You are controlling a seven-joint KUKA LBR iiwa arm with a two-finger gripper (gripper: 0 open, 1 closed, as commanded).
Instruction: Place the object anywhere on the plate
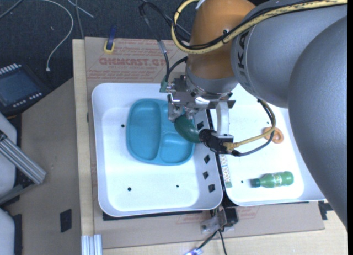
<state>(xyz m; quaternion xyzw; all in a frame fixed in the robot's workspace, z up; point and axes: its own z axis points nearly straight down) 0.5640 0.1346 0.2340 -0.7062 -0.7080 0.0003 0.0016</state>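
A blue plate with divided sections [154,132] lies in the left white bin [110,154]. My gripper [185,120] hangs over the plate's right rim, under the orange wrist. A dark teal, rounded object [189,130] sits between its fingers, just above the plate's right edge. The fingers are shut on it. The arm hides the top of the object.
The right bin [287,193] holds a green bottle [274,180] near its front and an orange ring with a stick [265,137] further back. A cardboard sheet [132,58] lies behind the bins. Cables run over the dark floor at the back.
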